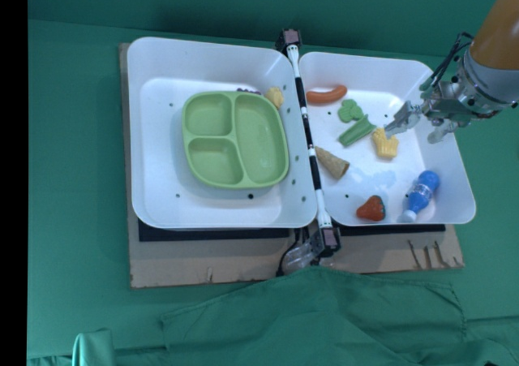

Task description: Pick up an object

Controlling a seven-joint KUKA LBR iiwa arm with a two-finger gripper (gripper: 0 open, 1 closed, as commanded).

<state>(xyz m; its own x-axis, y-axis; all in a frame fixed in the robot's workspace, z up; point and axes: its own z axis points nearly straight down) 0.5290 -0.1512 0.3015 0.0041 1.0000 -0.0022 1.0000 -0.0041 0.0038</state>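
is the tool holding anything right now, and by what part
Nothing is held. The tool hangs open above the right bin, just right of the corn, with nothing between its fingers.

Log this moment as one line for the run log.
stage: approach | hand: over right bin, nothing held | nearest: yellow corn | left bin: green divided plate

Yellow corn piece [385, 144] lying in right bin [454, 194], unheld.
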